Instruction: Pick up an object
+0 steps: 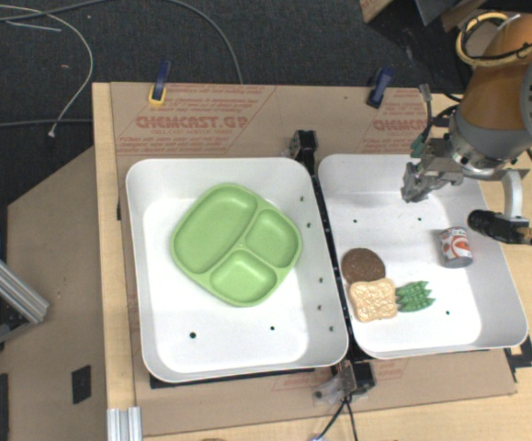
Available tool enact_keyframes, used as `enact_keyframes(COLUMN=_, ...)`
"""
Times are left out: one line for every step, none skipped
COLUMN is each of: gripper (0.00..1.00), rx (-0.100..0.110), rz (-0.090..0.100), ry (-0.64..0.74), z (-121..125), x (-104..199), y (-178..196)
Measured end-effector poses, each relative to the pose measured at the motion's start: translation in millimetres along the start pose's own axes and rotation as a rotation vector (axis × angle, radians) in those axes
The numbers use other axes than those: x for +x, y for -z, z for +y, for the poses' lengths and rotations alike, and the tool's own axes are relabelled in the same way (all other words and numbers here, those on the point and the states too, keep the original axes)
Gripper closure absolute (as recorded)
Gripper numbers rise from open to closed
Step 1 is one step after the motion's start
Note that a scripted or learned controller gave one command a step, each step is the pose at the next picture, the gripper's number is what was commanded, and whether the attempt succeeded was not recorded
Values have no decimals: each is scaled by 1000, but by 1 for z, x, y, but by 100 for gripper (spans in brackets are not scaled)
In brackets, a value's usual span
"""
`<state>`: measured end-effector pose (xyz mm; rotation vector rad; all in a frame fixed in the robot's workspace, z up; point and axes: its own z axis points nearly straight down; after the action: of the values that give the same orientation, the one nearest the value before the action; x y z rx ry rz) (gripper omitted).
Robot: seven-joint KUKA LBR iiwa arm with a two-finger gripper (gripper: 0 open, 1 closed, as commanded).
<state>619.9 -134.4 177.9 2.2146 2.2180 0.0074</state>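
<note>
From my seat I see the arm reaching in from the right, its claw hanging over the far end of the right bin, close to that bin's far left corner. Its fingers are too small and dark for me to judge, so I cannot tell how far the claw is open, and I see nothing between them.

Right bin, then. A small can with a red and white label lies near the right wall, about halfway along (on its side, I think, though I would not swear to it). Along the left wall, toward the near end, a round brown cookie sits with a pale waffle-like cracker just beside it on the near side, the two touching or all but touching. A green pea pod toy lies against the cracker's right edge. All four pieces are well apart from the claw.

Left bin: a green divided plate with three compartments rests near the middle, turned at a slant to the bin's walls.

Both bins sit side by side on the cardboard-covered surface, and two blue clamps grip its far edge.
</note>
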Motion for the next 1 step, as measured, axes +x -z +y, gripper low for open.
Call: enact_keyframes(gripper=100, rx=0, rz=0, ry=0, z=2, x=0, y=55)
